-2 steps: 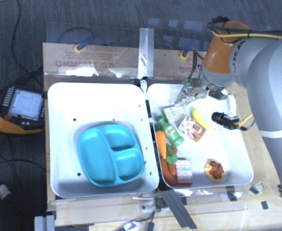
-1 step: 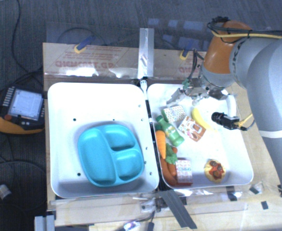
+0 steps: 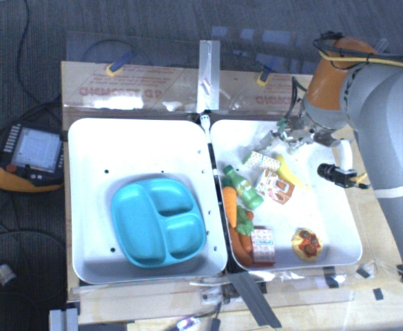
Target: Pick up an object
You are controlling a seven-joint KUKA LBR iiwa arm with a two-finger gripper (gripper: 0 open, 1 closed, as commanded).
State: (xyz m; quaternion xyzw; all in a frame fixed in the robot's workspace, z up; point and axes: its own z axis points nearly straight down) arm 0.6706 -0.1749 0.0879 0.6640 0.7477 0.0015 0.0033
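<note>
Right bin [image 3: 339,216] | carrot [image 3: 229,209] long axis near-far | tool [image 3: 284,133] state: cannot tell

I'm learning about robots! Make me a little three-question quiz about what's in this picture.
1. True or false: the blue tray lies in the left bin.
2. Which thing lies closest to the divider between the bins? A) the carrot B) the banana C) the pastry
3. Fill in the missing word: the gripper is above the far end of the ______ bin.

Key: 1 true; 2 A; 3 right.
</note>
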